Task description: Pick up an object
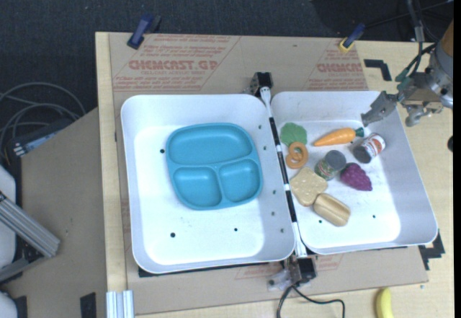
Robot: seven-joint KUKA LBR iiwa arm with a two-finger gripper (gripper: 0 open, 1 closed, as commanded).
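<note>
Right bin (403,219): glossy orange carrot (335,138), bumpy purple grapes (356,177), tan bread loaf (331,209), ring-shaped pretzel (297,156); left bin (144,237): teal 3-compartment plastic tray (214,165); gripper (376,112) at far edge, grip state unclear.

The bench (108,165) is pale wood, topped by a brown cardboard sheet (216,64) printed with red lettering. Two shallow white bins sit side by side on the sheet: the left bin (144,223) and the right bin (410,194), their inner rims touching. A yellow object (384,303) lies on the bench near the front edge.
</note>
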